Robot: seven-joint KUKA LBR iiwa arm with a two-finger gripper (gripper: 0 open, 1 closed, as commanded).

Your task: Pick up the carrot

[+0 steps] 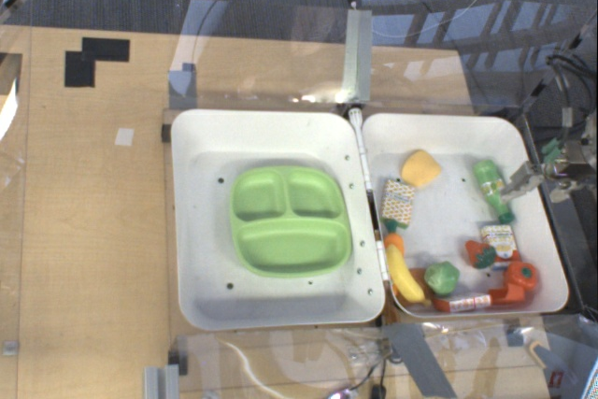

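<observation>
Bench with 2 white bins side by side. Left bin [187, 201] holds 1 green plate [291, 220] with 3 compartments, lying flat near the bin's middle. Right bin [448, 131] holds the loose items. Carrot [510, 287]: taken to be the orange piece with a green spot at one end, lying flat in the near right corner of the right bin, close to the rim. ID not certain at this resolution. Just left of it along the near wall lies a red and white tube [463, 302], then a green ball [442, 277], then a banana [405, 276] against the left wall with a small orange bit [394, 244] at its upper end. Above the carrot: a red piece [479, 253] and a small printed box [499, 238], touching or nearly so. Printed packet [398, 203] near the left wall; a yellow lump [420, 168] just above it. Green bottle [487, 179] toward the right side, lying down. Gripper [521, 179] enters from the right and sits over the right bin's right rim, just beside the green bottle and well apart from the carrot. Nothing seen held in it. Gripper opening: cannot tell, too small and blurred. Arm body [572, 165] mostly cut off at the frame edge.
</observation>
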